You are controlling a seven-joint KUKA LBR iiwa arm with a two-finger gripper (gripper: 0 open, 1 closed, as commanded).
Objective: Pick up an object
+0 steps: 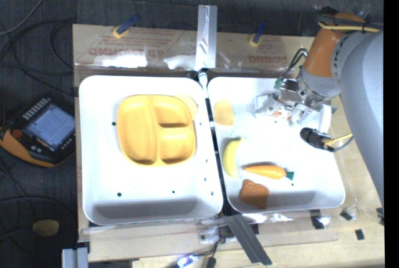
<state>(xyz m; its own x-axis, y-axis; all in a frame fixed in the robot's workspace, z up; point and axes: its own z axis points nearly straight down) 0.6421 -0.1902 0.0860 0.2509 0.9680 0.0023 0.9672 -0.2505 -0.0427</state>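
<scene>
My gripper (282, 108) hangs over the back right part of the right bin (330, 189), with nothing visibly between its fingers. In that bin lie a yellow banana (231, 156) near the left wall, an orange carrot with a green tip (267, 171) in the middle front, a brown bread-like piece (254, 193) at the front, and a pale yellow round piece (223, 113) at the back left. The gripper is behind and to the right of the carrot, apart from it.
The left bin (100, 198) holds a yellow divided tray (156, 128). A metal divider (206, 36) stands behind the two bins. A handheld pendant (38, 131) lies on the floor at the left.
</scene>
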